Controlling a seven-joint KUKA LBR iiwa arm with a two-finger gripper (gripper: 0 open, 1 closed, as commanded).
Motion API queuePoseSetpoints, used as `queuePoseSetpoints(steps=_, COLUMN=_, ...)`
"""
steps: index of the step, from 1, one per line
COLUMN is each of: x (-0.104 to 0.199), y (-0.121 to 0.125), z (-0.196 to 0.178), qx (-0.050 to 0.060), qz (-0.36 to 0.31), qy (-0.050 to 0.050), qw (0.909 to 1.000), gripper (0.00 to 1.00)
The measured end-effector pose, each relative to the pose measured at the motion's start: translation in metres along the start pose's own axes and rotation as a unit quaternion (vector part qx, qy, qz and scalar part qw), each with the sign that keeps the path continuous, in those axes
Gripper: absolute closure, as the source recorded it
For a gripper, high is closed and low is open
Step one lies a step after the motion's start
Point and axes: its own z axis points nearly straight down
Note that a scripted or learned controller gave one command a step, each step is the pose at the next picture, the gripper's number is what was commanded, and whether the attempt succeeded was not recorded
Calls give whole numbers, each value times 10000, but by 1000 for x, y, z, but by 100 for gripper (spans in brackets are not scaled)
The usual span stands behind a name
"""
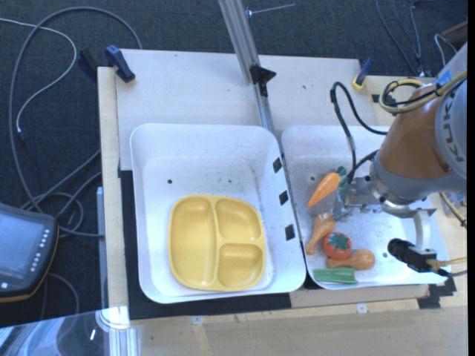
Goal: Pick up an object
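Two white bins; one yellow divided tray; two orange carrots; one red tomato; one orange gourd-like piece; one green vegetable.

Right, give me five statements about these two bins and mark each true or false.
1. The yellow divided plate lies in the left bin. True.
2. The toy carrot sits on the plate. False: it lies in the right bin.
3. The tomato lies in the right bin. True.
4. The green vegetable is at the bin's far edge. False: it lies at the near edge.
5. The gripper hangs over the left bin. False: over the right.
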Motion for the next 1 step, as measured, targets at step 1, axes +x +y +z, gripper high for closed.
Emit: queuePoseSetpoints(steps=1, x=1, y=-3, z=-63, qx=-37, qz=-5, qy=-16, qw=10000, gripper=100)
